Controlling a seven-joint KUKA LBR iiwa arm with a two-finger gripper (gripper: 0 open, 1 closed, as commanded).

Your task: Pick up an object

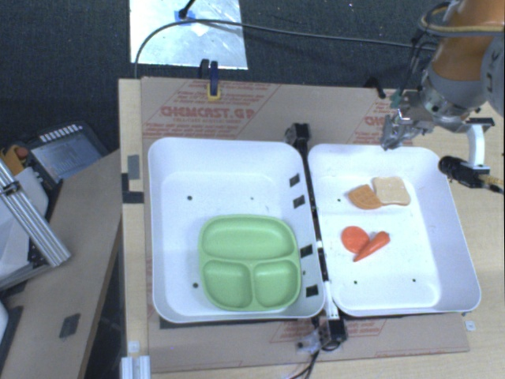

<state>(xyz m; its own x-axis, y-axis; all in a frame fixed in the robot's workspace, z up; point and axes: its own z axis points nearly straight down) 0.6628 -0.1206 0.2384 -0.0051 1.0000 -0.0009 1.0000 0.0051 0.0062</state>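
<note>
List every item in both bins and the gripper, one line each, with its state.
green divided tray: flat in the left bin, compartments bare.
bread slice: lying flat, touching the tan round piece.
tan round piece: lying flat.
red round piece: flat, touching the carrot.
carrot: lying diagonally.
gripper: above the right bin's far edge, holding nothing.

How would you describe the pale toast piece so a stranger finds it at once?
Look in the right bin. Four small food pieces lie there; the toast is the one nearest the far right corner. It is pale and square, touching a round tan piece.
</note>
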